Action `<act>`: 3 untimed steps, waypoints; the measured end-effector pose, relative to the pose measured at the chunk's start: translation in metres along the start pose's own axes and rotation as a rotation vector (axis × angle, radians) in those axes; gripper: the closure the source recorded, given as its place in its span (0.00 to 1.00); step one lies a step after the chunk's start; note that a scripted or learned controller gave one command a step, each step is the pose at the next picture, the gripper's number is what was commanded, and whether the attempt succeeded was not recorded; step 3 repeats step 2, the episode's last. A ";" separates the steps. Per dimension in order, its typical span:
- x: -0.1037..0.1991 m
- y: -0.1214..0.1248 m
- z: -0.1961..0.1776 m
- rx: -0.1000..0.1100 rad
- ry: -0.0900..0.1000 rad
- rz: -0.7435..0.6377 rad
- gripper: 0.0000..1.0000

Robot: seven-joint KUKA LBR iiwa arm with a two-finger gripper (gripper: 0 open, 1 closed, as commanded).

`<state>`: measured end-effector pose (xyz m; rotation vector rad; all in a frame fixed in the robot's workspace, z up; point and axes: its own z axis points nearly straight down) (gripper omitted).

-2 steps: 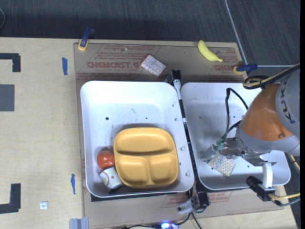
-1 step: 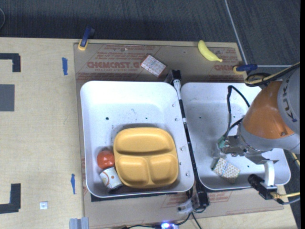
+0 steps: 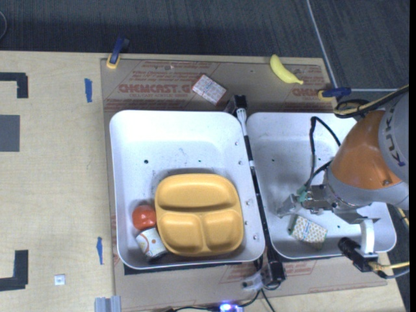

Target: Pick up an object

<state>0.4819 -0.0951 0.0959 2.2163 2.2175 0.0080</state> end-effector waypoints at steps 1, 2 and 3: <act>0.003 -0.002 0.010 0.006 0.001 0.001 0.00; 0.003 -0.001 0.000 0.002 0.000 0.001 1.00; 0.003 -0.001 0.000 0.002 0.000 0.001 1.00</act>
